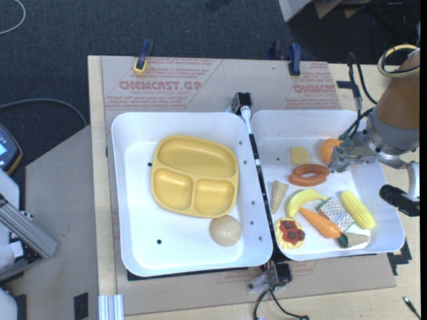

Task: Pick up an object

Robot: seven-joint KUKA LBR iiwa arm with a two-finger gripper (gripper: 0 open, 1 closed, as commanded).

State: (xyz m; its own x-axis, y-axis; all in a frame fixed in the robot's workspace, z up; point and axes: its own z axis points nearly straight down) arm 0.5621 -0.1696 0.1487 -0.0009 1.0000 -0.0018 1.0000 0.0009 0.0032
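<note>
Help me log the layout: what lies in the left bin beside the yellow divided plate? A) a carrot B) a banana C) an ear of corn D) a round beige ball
D: a round beige ball rests by the yellow divided plate in the left bin.

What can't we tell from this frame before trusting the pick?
- Tool: too small and dark in the camera view to read; its tip overlaps the orange ball, part of which it hides.
- Arm: cut off by the right edge.
- Checkered piece: partly covered by the corn and carrot.
- Pale item at the right bin's front corner: too small to identify.
</note>
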